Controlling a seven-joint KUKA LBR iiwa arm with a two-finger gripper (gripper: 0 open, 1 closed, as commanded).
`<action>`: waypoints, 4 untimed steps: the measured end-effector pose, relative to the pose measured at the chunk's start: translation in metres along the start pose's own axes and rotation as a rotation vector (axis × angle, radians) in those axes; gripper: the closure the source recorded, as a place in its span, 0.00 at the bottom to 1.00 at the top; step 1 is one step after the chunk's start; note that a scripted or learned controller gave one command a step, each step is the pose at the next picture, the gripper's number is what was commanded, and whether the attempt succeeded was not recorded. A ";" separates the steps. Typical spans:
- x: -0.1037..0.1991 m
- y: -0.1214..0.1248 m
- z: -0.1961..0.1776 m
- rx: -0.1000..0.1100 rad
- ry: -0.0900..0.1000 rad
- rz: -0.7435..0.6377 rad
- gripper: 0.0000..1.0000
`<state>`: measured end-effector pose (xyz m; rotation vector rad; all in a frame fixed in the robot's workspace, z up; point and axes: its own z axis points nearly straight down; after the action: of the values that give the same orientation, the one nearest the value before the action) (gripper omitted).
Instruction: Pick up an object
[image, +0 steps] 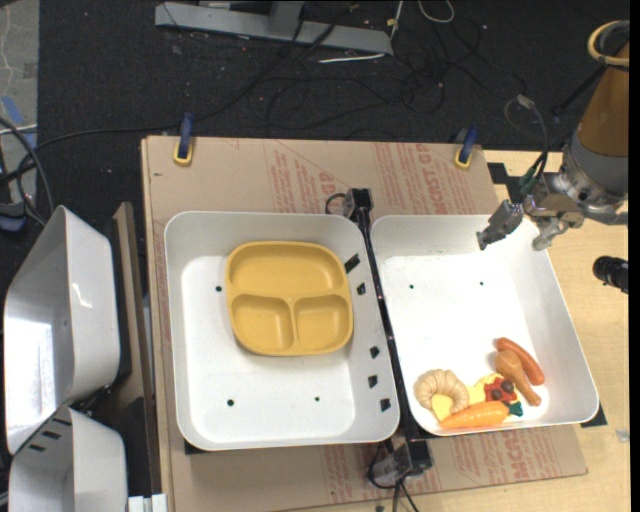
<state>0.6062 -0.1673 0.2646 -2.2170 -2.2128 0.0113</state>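
Observation:
In the right bin (470, 300), several toy foods lie bunched at the near right corner: a beige croissant (441, 385), an orange carrot (474, 415), a brown-orange sausage pair (520, 365) and small yellow, red and green bits (497, 390). My gripper (522, 228) hangs over that bin's far right edge, well behind the food. Its two fingers stand apart, open, with nothing between them.
A yellow divided plate (290, 298) rests in the left bin (200, 400). Black clips run along the seam between the bins (375, 330). White containers (55, 310) stand off the bench at left. Cables lie on the dark floor behind.

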 end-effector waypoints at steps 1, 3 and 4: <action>0.000 0.002 -0.007 -0.012 -0.002 -0.003 0.00; 0.000 -0.012 0.107 -0.007 -0.001 -0.001 0.00; 0.002 -0.013 0.150 -0.009 -0.001 -0.001 0.00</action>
<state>0.5915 -0.1650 0.1144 -2.2207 -2.2189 0.0031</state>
